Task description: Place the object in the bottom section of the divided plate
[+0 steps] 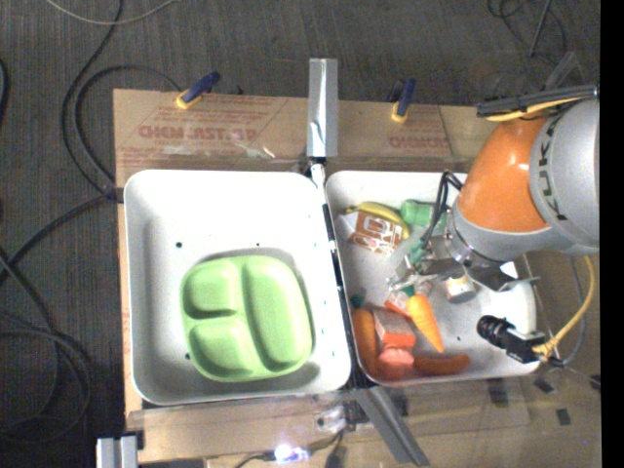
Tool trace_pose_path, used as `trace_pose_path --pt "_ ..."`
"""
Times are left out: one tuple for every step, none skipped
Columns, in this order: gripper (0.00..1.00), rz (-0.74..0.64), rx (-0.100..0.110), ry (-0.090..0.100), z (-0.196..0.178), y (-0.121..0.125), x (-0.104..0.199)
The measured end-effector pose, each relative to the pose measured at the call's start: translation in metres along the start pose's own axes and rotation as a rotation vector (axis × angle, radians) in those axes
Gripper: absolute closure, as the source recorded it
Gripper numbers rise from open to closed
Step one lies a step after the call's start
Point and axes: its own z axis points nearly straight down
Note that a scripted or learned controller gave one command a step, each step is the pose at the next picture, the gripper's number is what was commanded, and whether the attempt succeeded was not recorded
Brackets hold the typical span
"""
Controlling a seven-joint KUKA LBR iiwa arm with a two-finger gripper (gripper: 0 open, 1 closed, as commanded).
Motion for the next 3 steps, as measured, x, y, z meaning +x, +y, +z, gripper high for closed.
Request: trace_pose_path --pt "1.00 -0.041 0.000 0.004 -0.025 -0.016 0.069" --pt "1.00 0.095 0.001 0.002 -0.017 0.007 0.128" --pt "1.00 -0.092 -0.001 0.001 -0.065 0.015 0.186"
